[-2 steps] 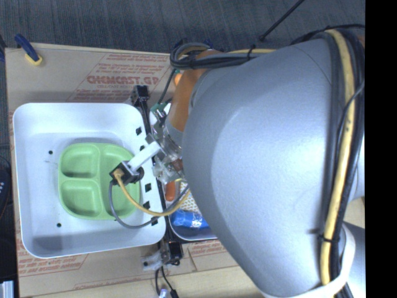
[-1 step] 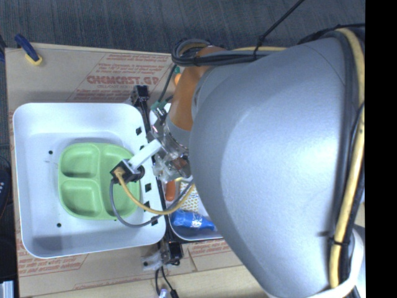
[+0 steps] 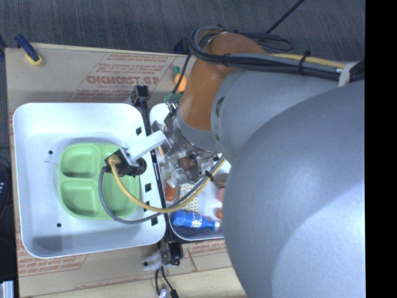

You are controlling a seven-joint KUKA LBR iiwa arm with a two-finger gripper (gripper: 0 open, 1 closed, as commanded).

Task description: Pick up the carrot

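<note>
Arm (image 3: 291, 166): seen spread over the right bin (image 3: 186, 231), much of it hidden.
Gripper (image 3: 180, 166): lowered into the right bin; state cannot be told.
Carrot (image 3: 172, 193): orange piece glimpsed in right bin, beneath the gripper.
Green tray (image 3: 80, 182): placed in the left bin (image 3: 37, 129).

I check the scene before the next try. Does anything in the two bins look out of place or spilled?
Nothing looks spilled or damaged. The green divided tray lies flat in the left bin. The arm covers most of the right bin; beside it some blue and orange items lie close together, too hidden to judge.
</note>
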